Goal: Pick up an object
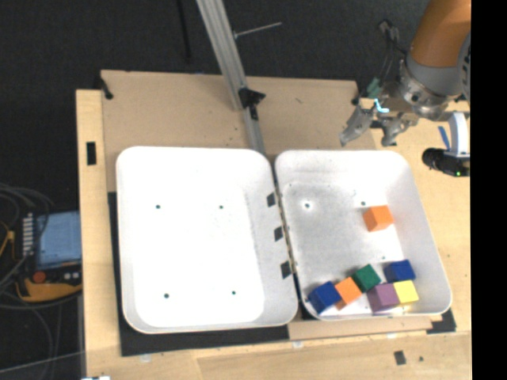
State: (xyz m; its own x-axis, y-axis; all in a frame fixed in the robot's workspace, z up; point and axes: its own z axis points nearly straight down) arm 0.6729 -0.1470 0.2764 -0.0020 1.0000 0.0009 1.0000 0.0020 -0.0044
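1. I see a lone orange block (pixel 378 217) in the right bin (pixel 317 236), right of centre.
2. Six more blocks cluster along that bin's lower edge: blue (pixel 324 295), orange (pixel 348 290), green (pixel 366 277), purple (pixel 383 296), yellow (pixel 405 292), blue (pixel 399 271).
3. My gripper (pixel 371 134) hangs above the bin's upper rim, fingers spread, holding nothing.

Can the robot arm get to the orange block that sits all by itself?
Probably yes. The lone orange block lies apart from the other blocks in the right bin, with nothing on top of it. The pincer hangs above the bin's far edge, and nothing stands between them.
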